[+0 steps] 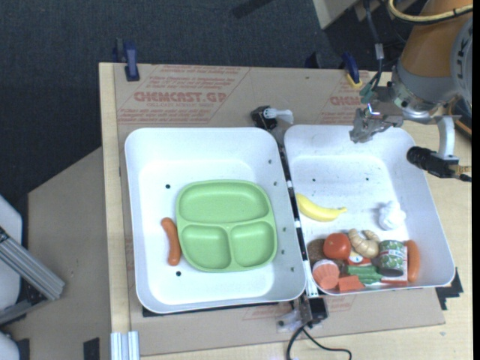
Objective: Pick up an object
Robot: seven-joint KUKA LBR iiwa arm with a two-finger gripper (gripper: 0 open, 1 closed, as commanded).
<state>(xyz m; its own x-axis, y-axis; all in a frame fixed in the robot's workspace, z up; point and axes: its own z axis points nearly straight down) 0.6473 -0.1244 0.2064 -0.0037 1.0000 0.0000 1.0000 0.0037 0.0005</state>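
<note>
While the grey arm with its orange band (439, 6) reached in from the upper right, the hand (367, 130) hung over the far rim of the right bin (420, 193), close to that bin's back left corner. Whether the hand was open or closed could not be told from this slanted view, and nothing showed clearly between its tips.

Within the right bin, a yellow banana (321, 210) lay alone near the left wall, apart from the rest. A small white object (390, 216) sat toward the right wall. Along the near edge a cluster of toy foods crowded together: a red tomato (337, 245), a beige knobbly piece (365, 242) touching it, a green-labelled can (391, 255), an orange carrot (412, 259) standing beside the can, a round salmon-coloured slice (327, 275) and a green strip (365, 274). All of these lay well apart from the hand.

The left bin (150, 156) held a green divided plate (225, 225) in its middle, and an orange sausage (172, 240) lay just beside the plate's left edge, on the bin floor. Both bins rested side by side on the brown worktop (187, 88).
</note>
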